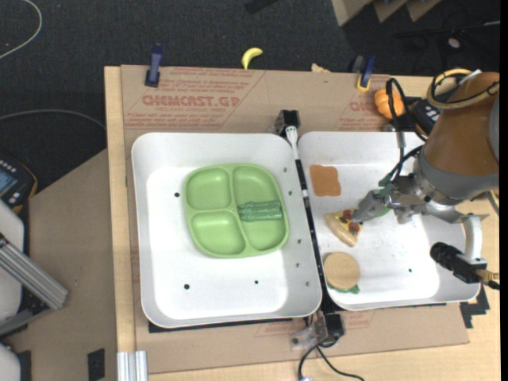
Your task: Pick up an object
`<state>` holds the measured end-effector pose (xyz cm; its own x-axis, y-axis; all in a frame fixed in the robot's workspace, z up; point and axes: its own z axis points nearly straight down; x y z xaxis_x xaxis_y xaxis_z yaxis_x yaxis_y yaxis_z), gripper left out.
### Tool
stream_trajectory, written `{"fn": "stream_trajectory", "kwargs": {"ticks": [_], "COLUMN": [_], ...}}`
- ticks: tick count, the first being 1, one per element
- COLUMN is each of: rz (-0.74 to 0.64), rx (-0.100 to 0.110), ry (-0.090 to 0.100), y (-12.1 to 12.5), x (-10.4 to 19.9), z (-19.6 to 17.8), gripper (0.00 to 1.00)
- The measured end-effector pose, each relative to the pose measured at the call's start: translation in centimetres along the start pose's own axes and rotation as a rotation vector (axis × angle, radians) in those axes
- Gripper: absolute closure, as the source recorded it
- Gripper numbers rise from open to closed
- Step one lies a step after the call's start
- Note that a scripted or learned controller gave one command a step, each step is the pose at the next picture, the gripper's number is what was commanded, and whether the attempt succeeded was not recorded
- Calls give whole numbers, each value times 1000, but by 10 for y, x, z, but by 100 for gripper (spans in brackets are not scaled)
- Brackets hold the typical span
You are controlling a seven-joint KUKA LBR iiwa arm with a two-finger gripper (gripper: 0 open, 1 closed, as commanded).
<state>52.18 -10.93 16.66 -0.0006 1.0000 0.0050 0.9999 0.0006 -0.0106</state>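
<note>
The burger [343, 271] sits nearest, at the front left of the right bin [413, 288], with a bit of green at its lower edge. Just behind it lies the pizza slice [345, 227], with small toppings too fine to make out. The gripper [371, 207] hangs right beside the slice, its tip close over the slice's far end; its fingers blur into one grey shape, so I cannot tell whether they are spread or closed, nor whether they touch the slice. The arm [460, 149] covers the bin's right side and is cut off at the edge. Farther back in that bin lies a flat brown square [325, 180], apart from the slice. In the left bin [159, 284] a green divided plate [236, 209] holds a translucent greenish piece [260, 211] across its right compartments. Beyond the bins, the board [198, 94] on the surface reads "CHEMCAST G P" in red; the smaller lines are unreadable. A banana [252, 55] lies at its far edge.
</note>
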Motion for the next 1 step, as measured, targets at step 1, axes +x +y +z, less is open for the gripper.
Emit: {"fn": "stream_trajectory", "kwargs": {"ticks": [1], "rz": [1], "rx": [-3], "ry": [-2], "y": [-9], "x": [10], "z": [86], "gripper": [0]}}
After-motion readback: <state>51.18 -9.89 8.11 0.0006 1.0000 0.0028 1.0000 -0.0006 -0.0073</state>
